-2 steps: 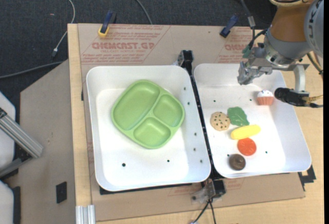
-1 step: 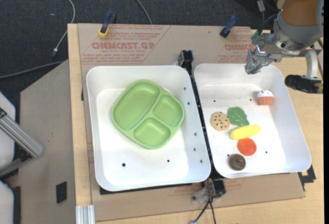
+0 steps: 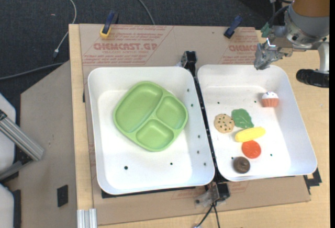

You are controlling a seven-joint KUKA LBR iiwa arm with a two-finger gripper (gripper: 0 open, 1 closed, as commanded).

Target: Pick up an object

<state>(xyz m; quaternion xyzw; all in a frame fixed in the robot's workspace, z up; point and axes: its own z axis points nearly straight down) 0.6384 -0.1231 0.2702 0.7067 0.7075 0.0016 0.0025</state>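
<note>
Gripper [image 3: 263,60] of the grey KUKA arm [image 3: 309,10] hangs over the far rim of the right bin [image 3: 293,159], its tips close together with nothing seen between them; how far they are parted cannot be told from this angle. Nearest below it inside that bin sits a small pink-and-white cupcake [image 3: 270,99], close to the bin's right wall. Toward the bin's middle lie a chocolate-chip cookie [image 3: 224,123] and, just beside it, a green leaf-shaped piece [image 3: 242,117], which touches a yellow banana-like piece [image 3: 249,134]. An orange-red round piece [image 3: 251,149] rests just under the yellow one, and a brown doughnut [image 3: 241,164] lies nearest the bin's front wall. Left of the right bin, the other white bin [image 3: 102,164] holds a green three-compartment plate [image 3: 151,115], sitting flat near its centre.
</note>
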